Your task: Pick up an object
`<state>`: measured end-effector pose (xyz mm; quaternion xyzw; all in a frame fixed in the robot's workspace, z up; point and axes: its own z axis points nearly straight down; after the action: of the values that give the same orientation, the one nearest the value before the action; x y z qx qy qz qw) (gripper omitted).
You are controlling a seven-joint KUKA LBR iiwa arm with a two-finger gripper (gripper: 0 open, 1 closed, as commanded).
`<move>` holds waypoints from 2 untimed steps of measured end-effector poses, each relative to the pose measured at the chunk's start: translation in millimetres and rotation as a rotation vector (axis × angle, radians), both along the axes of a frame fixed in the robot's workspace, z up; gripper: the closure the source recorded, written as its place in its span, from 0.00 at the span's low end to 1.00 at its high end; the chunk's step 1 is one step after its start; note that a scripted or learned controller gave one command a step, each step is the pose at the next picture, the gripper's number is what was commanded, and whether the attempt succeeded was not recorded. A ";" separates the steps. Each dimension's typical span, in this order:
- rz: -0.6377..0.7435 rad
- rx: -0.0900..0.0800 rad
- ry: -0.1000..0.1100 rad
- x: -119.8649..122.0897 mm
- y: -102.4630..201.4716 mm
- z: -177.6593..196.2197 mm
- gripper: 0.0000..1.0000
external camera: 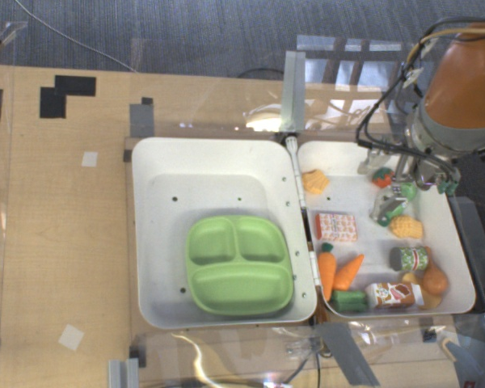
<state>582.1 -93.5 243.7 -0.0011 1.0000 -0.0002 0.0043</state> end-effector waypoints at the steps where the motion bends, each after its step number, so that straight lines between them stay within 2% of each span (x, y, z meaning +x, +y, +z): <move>1: 0.106 0.002 0.014 -29.7 -56.1 -134.6 0.00; 2: -0.048 -0.004 -0.014 -71.4 -15.6 -152.2 0.00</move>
<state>510.7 -109.1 91.4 0.0228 0.9997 -0.0022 0.0115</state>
